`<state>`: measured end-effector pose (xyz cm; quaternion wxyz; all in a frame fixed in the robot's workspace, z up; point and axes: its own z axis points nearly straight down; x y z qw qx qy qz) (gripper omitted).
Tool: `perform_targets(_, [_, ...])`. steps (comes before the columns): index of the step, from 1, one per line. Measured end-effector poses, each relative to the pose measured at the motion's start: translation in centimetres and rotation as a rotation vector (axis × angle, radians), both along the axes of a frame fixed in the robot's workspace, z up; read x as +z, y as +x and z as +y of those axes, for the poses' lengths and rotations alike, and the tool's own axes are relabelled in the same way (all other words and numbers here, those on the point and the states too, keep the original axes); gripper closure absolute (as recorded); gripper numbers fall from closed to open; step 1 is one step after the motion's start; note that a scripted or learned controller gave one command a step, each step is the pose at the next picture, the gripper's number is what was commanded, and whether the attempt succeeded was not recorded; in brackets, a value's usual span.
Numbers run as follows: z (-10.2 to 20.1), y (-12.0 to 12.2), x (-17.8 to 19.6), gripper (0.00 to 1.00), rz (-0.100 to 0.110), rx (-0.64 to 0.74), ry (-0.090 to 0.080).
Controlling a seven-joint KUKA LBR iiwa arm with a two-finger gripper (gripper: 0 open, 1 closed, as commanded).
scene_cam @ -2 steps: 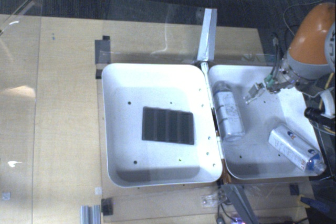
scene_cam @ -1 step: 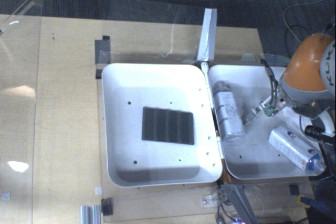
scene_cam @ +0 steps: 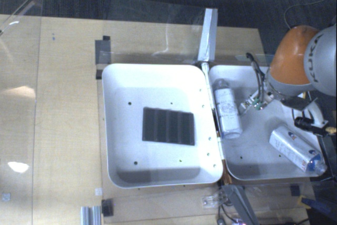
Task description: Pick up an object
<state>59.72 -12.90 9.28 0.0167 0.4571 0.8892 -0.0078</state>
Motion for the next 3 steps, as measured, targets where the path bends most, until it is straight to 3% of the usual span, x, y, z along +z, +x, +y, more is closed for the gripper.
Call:
perform_targets(1, [-0.9,7.0,-0.4,0.00,0.028,-0.236,0.031])
perform_targets(2, [-1.0,-1.6,8.9,0.00,0.015,-0.009,0.029])
perform_targets(3, [-4.3,-3.6,1.4,0.00,0.020,0.262,0.025])
